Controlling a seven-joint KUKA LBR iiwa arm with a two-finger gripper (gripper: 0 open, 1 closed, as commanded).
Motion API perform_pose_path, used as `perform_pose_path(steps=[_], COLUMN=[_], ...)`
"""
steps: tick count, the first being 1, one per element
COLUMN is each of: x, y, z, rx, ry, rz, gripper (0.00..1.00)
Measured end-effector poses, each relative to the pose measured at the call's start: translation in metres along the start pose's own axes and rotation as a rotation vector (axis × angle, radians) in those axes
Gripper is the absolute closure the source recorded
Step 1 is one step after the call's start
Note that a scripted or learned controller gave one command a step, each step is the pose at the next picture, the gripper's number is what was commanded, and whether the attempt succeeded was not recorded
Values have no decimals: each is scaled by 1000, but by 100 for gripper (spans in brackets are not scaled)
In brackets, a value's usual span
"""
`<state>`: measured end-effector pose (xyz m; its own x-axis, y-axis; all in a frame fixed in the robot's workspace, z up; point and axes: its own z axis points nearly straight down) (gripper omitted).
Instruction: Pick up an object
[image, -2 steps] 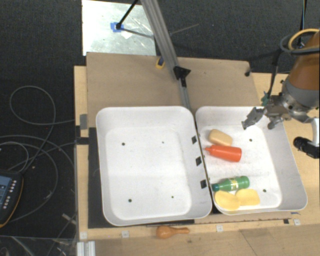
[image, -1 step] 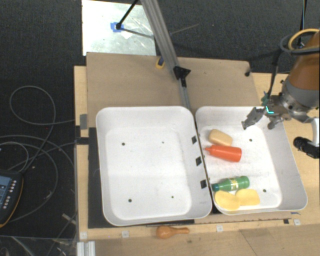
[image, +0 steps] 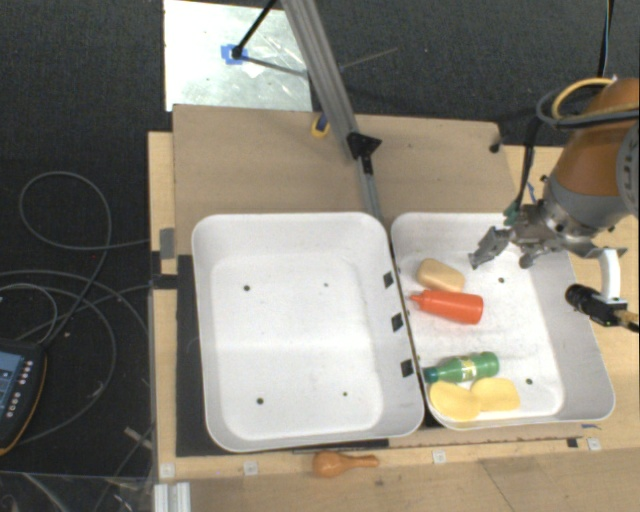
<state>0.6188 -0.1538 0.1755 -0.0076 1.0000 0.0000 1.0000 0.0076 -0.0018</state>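
Note:
In the right bin (image: 570, 340) lie a tan oval piece (image: 440, 275), a red-orange bottle (image: 450, 306), a green bottle with a yellow label (image: 462, 368) and two yellow pieces (image: 475, 398) at the near edge. My gripper (image: 507, 250) hangs over the far part of that bin, right of the tan piece and apart from it. Its two fingers are spread open with nothing between them.
The left bin (image: 290, 330) stands beside the right one. A slanted metal pole (image: 335, 90) crosses the back of the bench. An orange pear-shaped object (image: 343, 462) lies on the bench in front of the bins. Cables lie on the floor at left.

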Motion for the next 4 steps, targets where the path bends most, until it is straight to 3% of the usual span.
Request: perform_pose_path(steps=[1,2,3,4], x=[1,-1,0,4], y=[-4,0,-2,10], z=[62,79,72,17], rx=[2,-12,-7,-10], ry=[1,-4,-1,-2], rz=[5,7,7,1], gripper=[0,0,100,100])
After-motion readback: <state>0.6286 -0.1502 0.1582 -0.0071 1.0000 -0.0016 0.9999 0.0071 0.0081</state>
